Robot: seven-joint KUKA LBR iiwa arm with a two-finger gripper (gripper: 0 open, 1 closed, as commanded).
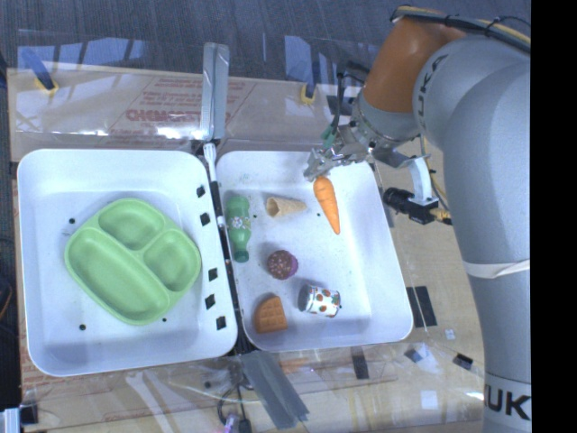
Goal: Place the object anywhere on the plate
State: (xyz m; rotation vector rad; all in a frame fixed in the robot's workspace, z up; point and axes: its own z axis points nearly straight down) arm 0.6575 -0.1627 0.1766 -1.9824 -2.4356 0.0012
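We're seeing claw (323, 163) pinching leafy top of carrot (327, 204), carrot hanging tip-down over right bin (389, 269) near far edge. Green plate (132, 259) sitting in left bin (36, 242), well apart. Green bottle (238, 227), cone (285, 207), can (318, 300) lying below in right bin.

Our arm reaches in from the right.
Our gripper (322, 164) points down and left, its fingers closed on the carrot's (328, 204) top.

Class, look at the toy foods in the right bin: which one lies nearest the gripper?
The orange carrot: its top sits right at the gripper, while the others lie lower in the bin.
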